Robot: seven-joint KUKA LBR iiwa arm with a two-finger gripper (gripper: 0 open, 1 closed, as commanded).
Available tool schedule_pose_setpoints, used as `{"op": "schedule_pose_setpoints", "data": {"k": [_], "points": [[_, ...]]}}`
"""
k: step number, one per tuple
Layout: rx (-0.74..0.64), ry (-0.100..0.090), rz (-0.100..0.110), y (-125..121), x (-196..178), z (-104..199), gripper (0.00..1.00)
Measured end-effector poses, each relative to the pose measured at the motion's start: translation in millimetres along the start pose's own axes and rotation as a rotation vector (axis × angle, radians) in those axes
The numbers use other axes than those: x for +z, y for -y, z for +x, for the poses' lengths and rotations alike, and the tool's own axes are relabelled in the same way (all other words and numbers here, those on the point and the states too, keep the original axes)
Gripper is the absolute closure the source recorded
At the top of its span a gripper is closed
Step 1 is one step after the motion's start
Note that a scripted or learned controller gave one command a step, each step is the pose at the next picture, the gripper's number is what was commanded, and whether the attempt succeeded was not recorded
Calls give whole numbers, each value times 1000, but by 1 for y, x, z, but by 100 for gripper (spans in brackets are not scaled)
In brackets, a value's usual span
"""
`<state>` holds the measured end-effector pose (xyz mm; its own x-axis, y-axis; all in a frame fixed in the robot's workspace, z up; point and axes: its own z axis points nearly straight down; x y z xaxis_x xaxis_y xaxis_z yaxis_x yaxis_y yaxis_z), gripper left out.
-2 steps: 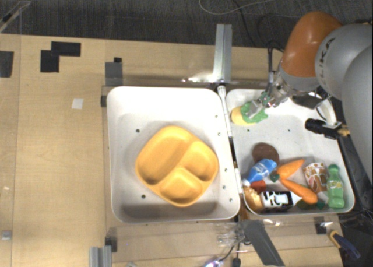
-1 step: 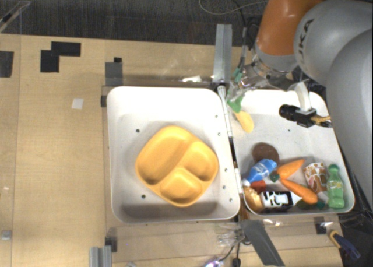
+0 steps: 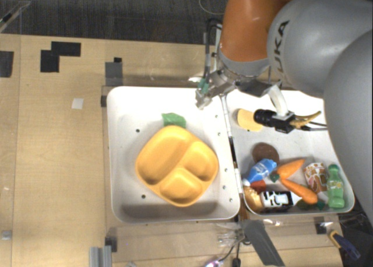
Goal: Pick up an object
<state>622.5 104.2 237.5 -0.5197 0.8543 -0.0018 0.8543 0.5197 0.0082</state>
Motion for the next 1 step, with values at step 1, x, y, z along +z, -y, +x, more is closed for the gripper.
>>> {"op": "schedule_pose_setpoints", "data": {"k": [1], "points": [[203, 0, 1, -10, 136, 9, 100]]}}
